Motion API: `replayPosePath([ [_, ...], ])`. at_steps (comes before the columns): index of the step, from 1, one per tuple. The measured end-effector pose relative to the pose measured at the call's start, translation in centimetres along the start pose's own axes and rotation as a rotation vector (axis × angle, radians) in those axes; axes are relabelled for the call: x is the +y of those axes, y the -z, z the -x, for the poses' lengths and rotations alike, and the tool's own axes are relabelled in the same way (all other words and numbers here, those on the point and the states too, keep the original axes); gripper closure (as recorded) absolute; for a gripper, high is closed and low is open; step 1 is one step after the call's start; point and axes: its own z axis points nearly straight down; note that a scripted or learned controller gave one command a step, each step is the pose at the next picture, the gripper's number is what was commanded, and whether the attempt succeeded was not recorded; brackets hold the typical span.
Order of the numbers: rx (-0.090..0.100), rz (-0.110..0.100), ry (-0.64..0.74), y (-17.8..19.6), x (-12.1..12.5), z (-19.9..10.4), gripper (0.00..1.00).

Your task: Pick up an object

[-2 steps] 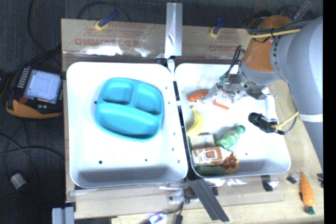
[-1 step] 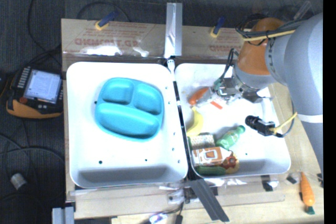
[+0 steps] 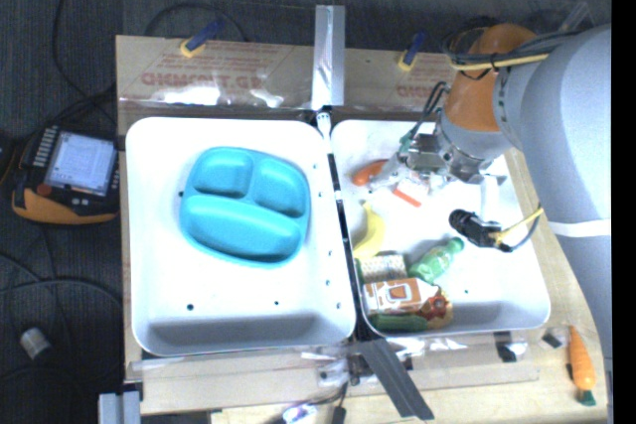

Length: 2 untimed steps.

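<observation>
The right bin (image 3: 525, 298) holds several small items. An orange carrot-like piece (image 3: 369, 172) lies near its back left corner, with a small red strip (image 3: 405, 198) just right of it. A yellow banana (image 3: 373, 229) lies along the left wall. A green bottle (image 3: 437, 259) rests near the middle, and a printed box (image 3: 396, 292) with a dark green item (image 3: 407, 321) sits at the front. My gripper (image 3: 417, 164) is low over the back of this bin, just right of the orange piece and above the red strip.
The left bin (image 3: 159, 313) holds a blue divided plate (image 3: 244, 204). A black cable end (image 3: 475, 226) hangs beside the arm over the right bin. A handheld screen (image 3: 75, 169) lies on the floor to the left. An orange tool (image 3: 581, 367) lies at the bench's front right.
</observation>
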Motion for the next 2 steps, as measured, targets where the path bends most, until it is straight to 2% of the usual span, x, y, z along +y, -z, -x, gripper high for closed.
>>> replayPosePath([
  [1,-0.002,0.002,0.001,1.0,0.1,0.0,1.00],
  [2,0.001,-0.008,0.037,11.4,-3.1,-5.0,1.00],
])
